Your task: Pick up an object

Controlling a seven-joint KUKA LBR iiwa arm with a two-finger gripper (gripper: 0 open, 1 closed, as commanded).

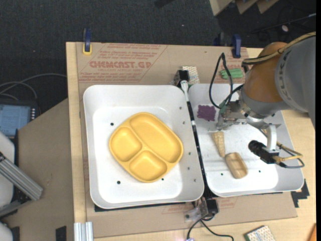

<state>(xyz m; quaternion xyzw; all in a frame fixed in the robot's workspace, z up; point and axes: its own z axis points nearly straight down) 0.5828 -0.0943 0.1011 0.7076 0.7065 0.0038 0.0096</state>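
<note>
Tan cone (219, 142) lies loose in right bin (253, 185); gripper (224, 123) just at its 12 o'clock. Open or closed: can't tell. Nothing visibly gripped, so the pick isn't done yet.

Looked down on a bench (125, 64) bearing two white bins side by side. Found a yellow three-part plate (145, 147) lying flat in the middle of the left-hand bin (98, 114). Saw the arm (271, 79) reaching in over the right-hand bin (251, 182), with the claw (226, 118) just beside a small purple piece (205, 112) and close above a pale tan cone (219, 142). Noted a tan rounded block (235, 164) just below the cone.
</note>
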